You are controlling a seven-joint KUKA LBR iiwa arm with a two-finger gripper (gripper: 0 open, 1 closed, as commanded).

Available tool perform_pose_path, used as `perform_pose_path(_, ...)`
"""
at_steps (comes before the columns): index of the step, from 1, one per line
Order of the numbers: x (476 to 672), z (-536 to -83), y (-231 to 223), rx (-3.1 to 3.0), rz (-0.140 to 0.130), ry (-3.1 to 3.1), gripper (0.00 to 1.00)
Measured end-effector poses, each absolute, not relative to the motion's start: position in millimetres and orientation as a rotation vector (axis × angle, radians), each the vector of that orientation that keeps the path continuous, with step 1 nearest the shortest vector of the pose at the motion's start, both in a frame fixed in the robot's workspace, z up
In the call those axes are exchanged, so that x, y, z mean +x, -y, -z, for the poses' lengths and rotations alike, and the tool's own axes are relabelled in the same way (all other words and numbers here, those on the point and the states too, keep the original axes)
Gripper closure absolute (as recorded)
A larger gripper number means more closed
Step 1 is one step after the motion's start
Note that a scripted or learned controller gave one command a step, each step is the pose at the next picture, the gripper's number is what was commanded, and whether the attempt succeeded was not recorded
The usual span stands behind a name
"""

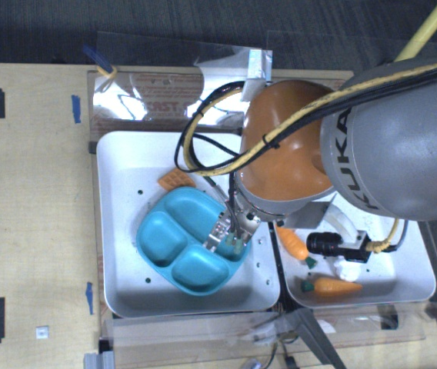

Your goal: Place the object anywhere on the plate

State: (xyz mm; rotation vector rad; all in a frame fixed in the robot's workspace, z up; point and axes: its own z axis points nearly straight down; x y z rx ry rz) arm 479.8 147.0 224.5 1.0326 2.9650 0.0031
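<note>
A blue plate (180,237) with three compartments lies tilted in the left bin (118,206). My gripper (230,235) hangs over the plate's right rim, low and close to it. The orange wrist band and grey arm cover the bin's back right corner. A flat tan piece (175,180) lies on the bin floor just behind the plate, partly tucked under its far rim. Two orange carrots lie in the right bin: one (292,244) near the divider, the other (334,286) with a green stub toward the front.
A small white item (349,270) lies between the carrots in the right bin (411,283). Clear plastic sheeting (165,94) sits behind the left bin. The wooden bench (26,206) extends to the left.
</note>
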Motion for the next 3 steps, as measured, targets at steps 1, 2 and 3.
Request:
perform_pose_path(1,478.9,-153,-177,0.709,0.001,-3.063,1.0)
perform_pose_path(2,482.2,-112,-115,0.474,-0.016,-3.096,1.0)
perform_pose_path(3,481.2,-235,-150,0.331,-0.008,-3.115,1.0)
